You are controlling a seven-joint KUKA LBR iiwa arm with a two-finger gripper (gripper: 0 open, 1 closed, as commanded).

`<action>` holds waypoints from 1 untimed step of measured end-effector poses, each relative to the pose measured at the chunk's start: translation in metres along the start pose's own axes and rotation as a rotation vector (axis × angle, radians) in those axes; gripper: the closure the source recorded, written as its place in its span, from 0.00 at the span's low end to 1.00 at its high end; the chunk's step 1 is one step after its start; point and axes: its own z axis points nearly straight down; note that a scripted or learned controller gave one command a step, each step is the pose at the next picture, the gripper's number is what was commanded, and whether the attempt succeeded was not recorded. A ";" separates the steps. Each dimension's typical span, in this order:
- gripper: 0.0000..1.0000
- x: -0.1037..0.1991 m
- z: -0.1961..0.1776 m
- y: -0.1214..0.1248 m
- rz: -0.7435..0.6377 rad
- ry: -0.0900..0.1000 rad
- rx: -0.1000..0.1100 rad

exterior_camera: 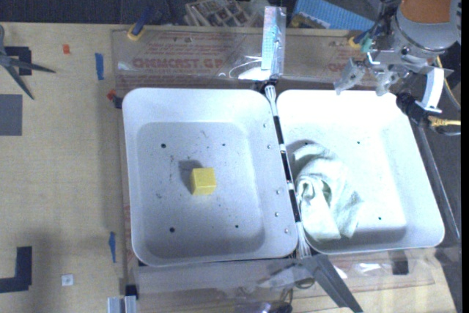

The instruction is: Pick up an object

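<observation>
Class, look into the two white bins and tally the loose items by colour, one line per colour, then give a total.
Yellow: 1, the small yellow block in the left bin.
White: 1, the crumpled white cloth in the right bin.
Total: 2

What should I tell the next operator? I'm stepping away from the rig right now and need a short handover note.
Gripper: hanging above the far edge of the right bin, nothing between its fingers.
Yellow block: lying near the middle of the left bin.
White cloth: bunched in the right bin, against the wall it shares with the left bin.
Done: nothing picked up yet.
Left: choose one object, descend, grasp and lift it. The cloth is probably the closer target.
</observation>
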 end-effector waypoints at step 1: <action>0.00 -0.039 0.018 0.007 0.098 -0.002 -0.003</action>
